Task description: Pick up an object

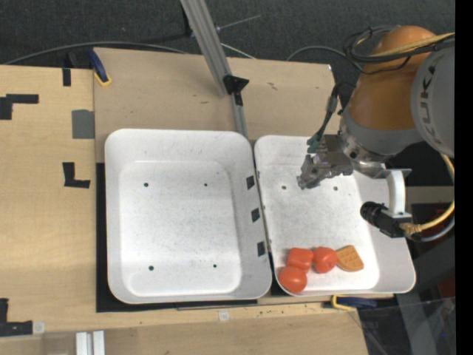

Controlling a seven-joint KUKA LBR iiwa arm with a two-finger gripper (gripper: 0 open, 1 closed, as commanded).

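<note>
— Camera view: where does the gripper (309, 179) hang?

— Over the upper part of the right bin (295, 220), nothing between its fingers; whether they're spread or closed I cannot tell.

— And something to pick?

— Three red pieces (304, 265) and a tan biscuit (350, 259) lie in a row along that bin's near edge, at about six o'clock from the gripper, well apart from it. The row's long axis runs nine to three.

— The left bin (177, 220)?

— Just its speckled white floor.

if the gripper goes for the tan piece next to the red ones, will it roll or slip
The tan piece looks flattish and wedge-like, so it probably slides rather than rolls. It lies against a red piece near the right bin's front wall, so a push likely nudges its neighbours. The gripper hangs well behind it.
</note>
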